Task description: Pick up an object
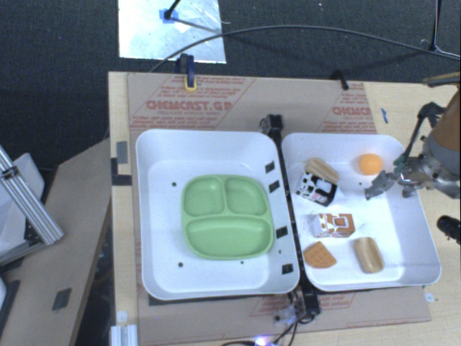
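Gripper (pixel 379 188): right of frame, above right bin (pixel 418 225), open or shut unclear.
Nearest object: orange ball (pixel 370 164), upper right bin, just beside gripper.
Advice: centre over ball, descend straight, avoid rim.
Left bin (pixel 155 193): green plate (pixel 227 216).

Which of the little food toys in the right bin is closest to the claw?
The orange ball, at the bin's far right corner. It sits just left of the claw; the others lie farther left or nearer.
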Robot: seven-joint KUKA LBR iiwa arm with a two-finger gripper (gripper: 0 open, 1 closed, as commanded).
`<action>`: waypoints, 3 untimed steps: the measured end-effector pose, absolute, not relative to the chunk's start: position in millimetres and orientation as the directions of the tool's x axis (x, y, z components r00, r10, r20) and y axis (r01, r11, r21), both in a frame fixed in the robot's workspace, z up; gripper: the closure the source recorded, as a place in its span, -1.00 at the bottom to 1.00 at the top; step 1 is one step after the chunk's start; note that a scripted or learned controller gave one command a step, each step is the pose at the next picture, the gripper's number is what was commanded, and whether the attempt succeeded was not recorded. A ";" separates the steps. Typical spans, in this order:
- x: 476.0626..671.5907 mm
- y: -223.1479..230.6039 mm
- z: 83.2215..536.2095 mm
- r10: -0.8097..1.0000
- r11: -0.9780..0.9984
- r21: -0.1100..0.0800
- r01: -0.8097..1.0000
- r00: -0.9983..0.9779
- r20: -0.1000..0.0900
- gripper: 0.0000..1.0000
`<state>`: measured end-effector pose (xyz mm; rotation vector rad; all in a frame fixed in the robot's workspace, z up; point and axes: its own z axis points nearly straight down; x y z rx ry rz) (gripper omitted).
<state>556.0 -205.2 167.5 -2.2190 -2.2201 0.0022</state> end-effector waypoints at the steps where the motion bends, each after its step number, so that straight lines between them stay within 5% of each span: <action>1: 547.5 -198.5 115.5 1.000 0.001 -0.002 1.000 -0.001 0.001 -1.00; 2: 549.6 -199.6 129.5 1.000 0.001 0.004 1.000 -0.001 -0.002 1.00; 3: 554.0 -197.4 173.6 1.000 0.004 0.006 1.000 -0.004 -0.002 1.00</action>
